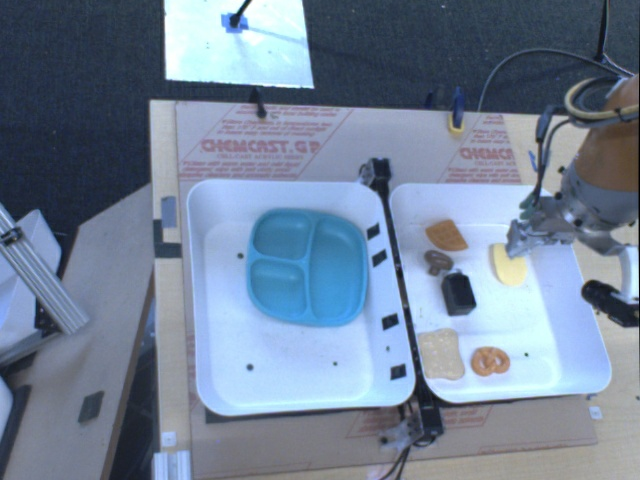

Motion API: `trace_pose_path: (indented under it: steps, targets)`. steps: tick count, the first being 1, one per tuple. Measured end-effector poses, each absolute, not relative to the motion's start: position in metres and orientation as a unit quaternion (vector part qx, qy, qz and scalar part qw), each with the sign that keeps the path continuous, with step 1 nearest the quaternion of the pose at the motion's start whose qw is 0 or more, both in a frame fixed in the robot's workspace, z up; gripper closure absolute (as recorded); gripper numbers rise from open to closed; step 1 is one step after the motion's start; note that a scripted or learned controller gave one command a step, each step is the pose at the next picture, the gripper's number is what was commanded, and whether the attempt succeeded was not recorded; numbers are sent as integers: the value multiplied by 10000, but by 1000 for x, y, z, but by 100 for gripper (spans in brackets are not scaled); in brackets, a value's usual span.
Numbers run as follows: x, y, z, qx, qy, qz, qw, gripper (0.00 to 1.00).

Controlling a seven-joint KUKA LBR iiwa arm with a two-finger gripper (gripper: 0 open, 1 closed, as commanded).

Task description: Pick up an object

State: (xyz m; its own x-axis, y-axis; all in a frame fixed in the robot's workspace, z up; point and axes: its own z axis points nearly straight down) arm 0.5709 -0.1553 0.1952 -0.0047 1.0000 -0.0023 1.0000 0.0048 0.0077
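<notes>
My gripper (520,241) hangs over the right bin (560,368), at the upper edge of a pale yellow piece (509,267) that lies on the bin floor. Left of it lie an orange wedge (446,235), a small brown mushroom-like piece (438,261) and a black block (458,293). Nearer the front edge are a beige bread slice (441,354) and a brown pretzel (489,361). Nothing is seen lifted off the bin floor.
The left bin (225,368) holds a blue divided plate (306,267). A black-marked divider (392,278) separates the two bins. The arm (605,158) comes in from the right above the right bin's far corner.
</notes>
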Motion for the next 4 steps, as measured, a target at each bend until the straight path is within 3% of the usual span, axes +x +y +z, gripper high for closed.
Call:
trace_pose_path:
  steps: [1,4]
  targets:
    - [572,-156,226,7055,7087,13,23,100]
    - [577,-1,208,7032,7110,12,-8,100]
